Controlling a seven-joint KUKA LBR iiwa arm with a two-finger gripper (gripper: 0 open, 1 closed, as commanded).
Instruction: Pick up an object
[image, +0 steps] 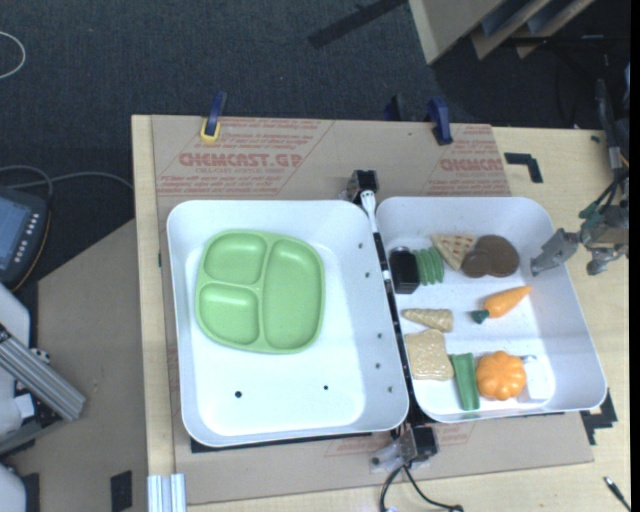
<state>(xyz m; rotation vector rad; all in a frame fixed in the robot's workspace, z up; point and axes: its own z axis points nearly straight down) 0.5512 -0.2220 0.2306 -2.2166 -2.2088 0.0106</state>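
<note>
A: Where's the tool (572, 255) rn?

B: Right edge of frame, mid-height, just outside the right bin (560, 318) rim. Fingers look spread, one grey tip poking left over the rim, nothing btw them afaict.

A: Nearest thing to grab?

B: Brown round piece (492, 257), upper part of that bin, just left of the tool at approx the same height in frame. Carrot (505, 301) is a bit lower-left; its long axis runs diagonal, orange tip up-right twd the tool, green end down-left.

A: So which way does it go?

B: Prob left into the bin, then down. Orange pumpkin (500, 375) sits lower in frame, further off. Green tray (262, 291) in the left bin (200, 400) is well apart, other side of the divider.
</note>
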